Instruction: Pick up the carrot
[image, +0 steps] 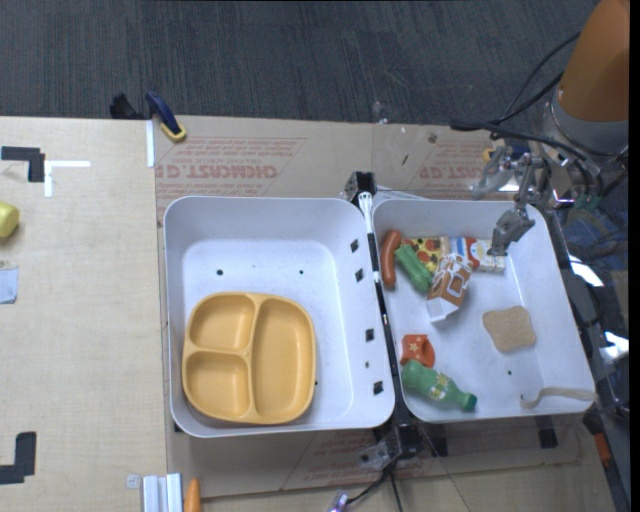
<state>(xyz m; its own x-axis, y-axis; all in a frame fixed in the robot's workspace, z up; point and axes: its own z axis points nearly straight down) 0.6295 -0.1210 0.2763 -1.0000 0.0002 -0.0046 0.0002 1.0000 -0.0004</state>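
The carrot (389, 258) is a short orange-red stick lying along the left wall of the right bin (560, 300), at its far end, touching a green vegetable (411, 268). My gripper (508, 230) hangs over the far right part of the same bin, just above a flat colourful packet (480, 252). It is well to the right of the carrot, and nothing shows in its grasp. The arm's orange band (600, 60) is at the top right.
The right bin also holds a small carton (452, 281), a bread slice (510, 328), a red-orange toy (418, 349), a green bottle (438, 387) and a beige utensil (556, 397). A yellow divided plate (250, 357) lies in the left bin (260, 240).
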